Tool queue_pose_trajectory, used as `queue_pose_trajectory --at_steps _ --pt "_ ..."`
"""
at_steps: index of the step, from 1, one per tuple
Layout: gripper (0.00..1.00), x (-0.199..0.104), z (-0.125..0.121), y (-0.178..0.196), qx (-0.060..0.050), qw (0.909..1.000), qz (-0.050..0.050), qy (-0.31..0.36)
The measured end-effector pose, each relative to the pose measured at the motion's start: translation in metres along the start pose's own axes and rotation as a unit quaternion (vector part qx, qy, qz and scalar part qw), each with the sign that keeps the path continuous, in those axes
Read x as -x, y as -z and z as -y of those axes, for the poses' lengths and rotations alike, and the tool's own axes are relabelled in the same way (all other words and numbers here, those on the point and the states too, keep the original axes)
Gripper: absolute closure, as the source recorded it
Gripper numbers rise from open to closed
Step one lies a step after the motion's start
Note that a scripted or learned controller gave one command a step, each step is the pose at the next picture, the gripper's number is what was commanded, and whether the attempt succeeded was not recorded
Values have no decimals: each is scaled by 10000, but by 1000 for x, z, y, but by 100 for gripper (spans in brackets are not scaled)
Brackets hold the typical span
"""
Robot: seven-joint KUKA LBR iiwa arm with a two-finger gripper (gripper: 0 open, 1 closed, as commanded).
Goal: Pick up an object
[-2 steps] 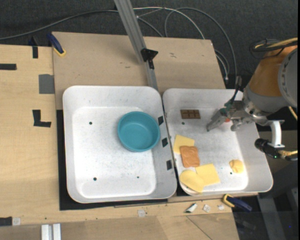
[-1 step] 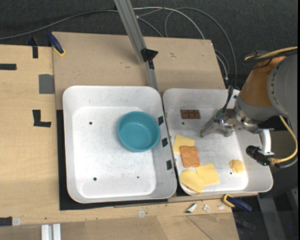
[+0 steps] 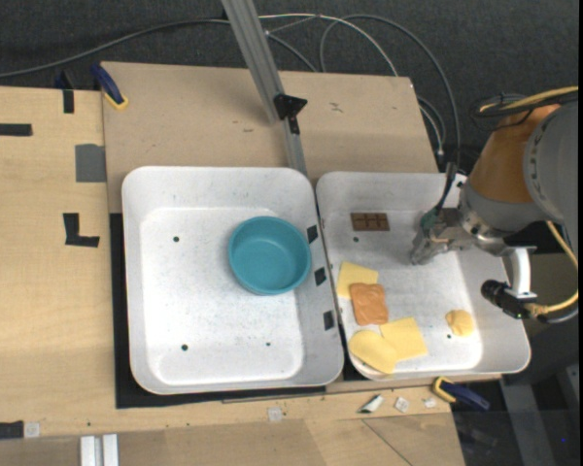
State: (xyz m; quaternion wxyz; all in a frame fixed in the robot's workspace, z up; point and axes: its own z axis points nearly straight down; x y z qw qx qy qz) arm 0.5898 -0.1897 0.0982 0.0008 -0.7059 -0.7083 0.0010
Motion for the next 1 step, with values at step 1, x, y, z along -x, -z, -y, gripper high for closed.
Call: queue_pose_trajectory --at_steps 1 --pt "100 0 -1 64 38 10000 7 -9"
